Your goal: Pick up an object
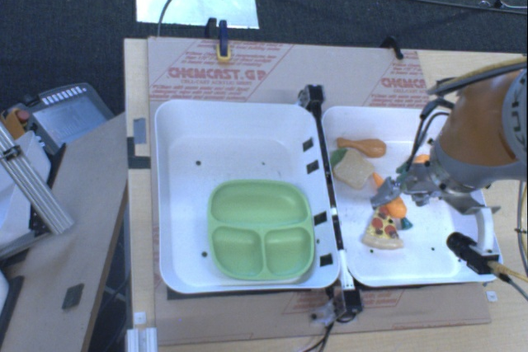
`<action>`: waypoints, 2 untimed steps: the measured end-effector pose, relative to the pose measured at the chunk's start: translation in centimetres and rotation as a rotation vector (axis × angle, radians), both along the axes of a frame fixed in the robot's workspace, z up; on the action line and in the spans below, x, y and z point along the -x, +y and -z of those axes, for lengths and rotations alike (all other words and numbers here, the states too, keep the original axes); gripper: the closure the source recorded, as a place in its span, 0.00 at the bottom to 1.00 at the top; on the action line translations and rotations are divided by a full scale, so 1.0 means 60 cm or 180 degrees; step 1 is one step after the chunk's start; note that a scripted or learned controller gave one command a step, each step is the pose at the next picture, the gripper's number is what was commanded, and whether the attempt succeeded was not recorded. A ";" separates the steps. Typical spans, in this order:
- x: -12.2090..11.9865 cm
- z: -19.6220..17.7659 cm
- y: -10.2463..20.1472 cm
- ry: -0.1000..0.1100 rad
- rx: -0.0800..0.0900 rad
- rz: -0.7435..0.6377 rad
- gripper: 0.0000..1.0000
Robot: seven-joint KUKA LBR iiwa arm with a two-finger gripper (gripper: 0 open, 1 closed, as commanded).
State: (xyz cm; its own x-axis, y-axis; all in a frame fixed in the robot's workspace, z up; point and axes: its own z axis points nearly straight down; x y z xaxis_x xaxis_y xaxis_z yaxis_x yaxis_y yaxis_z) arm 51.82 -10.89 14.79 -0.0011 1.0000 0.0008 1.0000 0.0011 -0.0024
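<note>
Target thing: a small orange toy piece, likely a plastic carrot, lying in the right shallow white bin, just above a toy pizza slice with red dots.

Neighbours in that bin: a tan toy bread slice and an orange-brown toy drumstick nearer the far wall; another small orange bit sits between the bread and the pincer.

Handling, as a guess: light, stiff, smooth moulded plastic, so prone to slip or skid across the slick bin floor if pushed from one side. Best taken across its narrow width, near the middle, with pressure squarely from both sides.

Pincer: the grey two-finger pincer is low in the right bin, tip at or touching the orange piece's left end.

Pincer state: cannot tell whether released or clenched; the tips are too small and blurred, and nothing is plainly seen between them.

Other bin: the left white bin carries a pale green three-compartment plate, well apart from the pincer.

Worktop: brown printed cardboard sheet under both bins.
</note>
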 end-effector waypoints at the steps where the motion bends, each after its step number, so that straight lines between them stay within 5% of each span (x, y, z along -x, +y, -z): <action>1: -0.009 0.101 0.001 0.0004 -0.0001 0.0000 0.00; 2: -0.011 0.079 0.001 -0.0012 0.0003 0.0000 1.00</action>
State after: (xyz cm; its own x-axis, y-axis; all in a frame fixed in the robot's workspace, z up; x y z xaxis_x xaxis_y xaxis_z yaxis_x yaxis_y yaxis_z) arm 52.50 -10.86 10.07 -0.0011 1.0000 -0.0001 1.0000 0.0011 0.0012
